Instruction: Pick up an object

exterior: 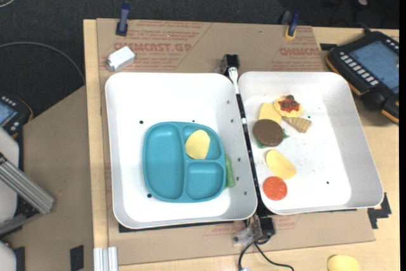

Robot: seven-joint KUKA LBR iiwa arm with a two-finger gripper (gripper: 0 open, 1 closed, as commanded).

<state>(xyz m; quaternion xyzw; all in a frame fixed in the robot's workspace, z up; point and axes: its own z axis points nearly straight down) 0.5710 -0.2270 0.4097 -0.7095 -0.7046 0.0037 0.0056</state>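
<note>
In the left bin (127, 98) lies a teal divided plate (166, 165) with a yellow oval piece (198, 145) in its upper right compartment. A thin green item (229, 172) rests against the plate's right edge. The right bin (336, 105) holds toy food near its left side: a brown round patty (268, 132), a yellow wedge (267, 112), a red-topped piece (288, 103), a tan ridged piece (298, 124), a yellow oval (280, 164) and a red-orange disc (275, 188).
Both bins sit on a cardboard sheet (190, 41) held by blue clamps (123, 17) at the back. A small white block (120, 58) lies on the cardboard at the upper left. A black handheld pendant (371, 66) rests at the right. A yellow object (342, 263) lies at the bottom right.
</note>
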